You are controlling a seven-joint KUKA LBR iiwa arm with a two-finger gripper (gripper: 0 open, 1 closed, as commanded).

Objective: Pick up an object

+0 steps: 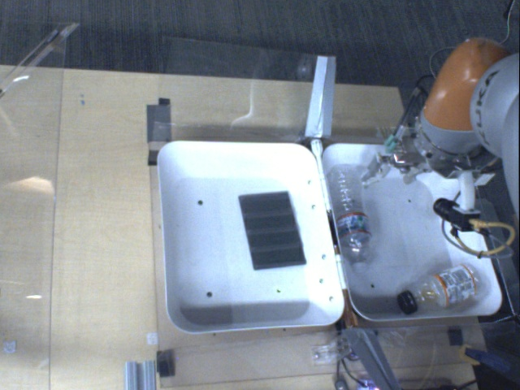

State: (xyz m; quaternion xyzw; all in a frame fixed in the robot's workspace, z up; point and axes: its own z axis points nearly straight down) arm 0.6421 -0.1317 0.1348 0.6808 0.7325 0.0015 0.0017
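In the camera view, the pincer (404,159) hangs over the far edge of the right bin (406,299); whether it is spread or pressed together I cannot tell. One clear bottle (349,214) lies along that bin's left wall, another bottle (443,288) near its front right corner. A dark ridged pad (271,229) lies mid left bin (187,242).

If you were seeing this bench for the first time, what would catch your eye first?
Probably the arm's orange band at the upper right, above the right bin. Next, the dark ridged block lying alone mid-way in the left bin. Then two clear bottles: one along the right bin's left wall, one near its front corner.
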